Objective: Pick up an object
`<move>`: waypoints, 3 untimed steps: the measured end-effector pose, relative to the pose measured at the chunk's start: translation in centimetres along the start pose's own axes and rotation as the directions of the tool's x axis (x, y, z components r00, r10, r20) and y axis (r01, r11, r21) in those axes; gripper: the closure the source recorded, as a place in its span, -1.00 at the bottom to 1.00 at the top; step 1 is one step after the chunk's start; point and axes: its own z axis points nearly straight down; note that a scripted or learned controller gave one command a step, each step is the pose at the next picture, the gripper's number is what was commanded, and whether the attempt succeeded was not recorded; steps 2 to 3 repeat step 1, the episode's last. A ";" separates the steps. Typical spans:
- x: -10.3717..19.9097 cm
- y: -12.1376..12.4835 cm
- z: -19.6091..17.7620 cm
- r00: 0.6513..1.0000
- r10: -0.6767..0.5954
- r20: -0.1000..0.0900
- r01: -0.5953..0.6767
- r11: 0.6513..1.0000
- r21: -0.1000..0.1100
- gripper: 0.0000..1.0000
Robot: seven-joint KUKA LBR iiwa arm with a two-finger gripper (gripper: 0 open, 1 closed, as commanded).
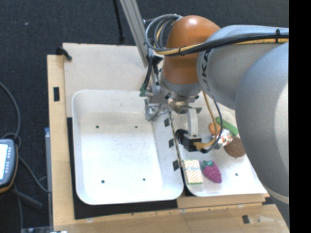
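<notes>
The gripper [156,109] hangs above the inner edge of the left bin [97,144], and whether its jaws stand wide or narrow cannot be told. Nothing shows between them. The objects lie well to the jaws' right and nearer the camera, in the right bin [228,186]: a small box [193,172], a magenta grape bunch [212,172], a brown fruit [235,147].

The floor [58,13] is dark grey carpet. A light wooden bench [97,67] sits on it, up and to the left of the jaws. Thin black cables [12,106] run over the carpet far to the left. A small screen [6,161] lies at the left edge. Light is bright and even.
</notes>
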 end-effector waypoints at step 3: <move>-0.2 0.1 0.0 1.000 0.006 -0.001 -0.006 1.000 -0.001 -1.00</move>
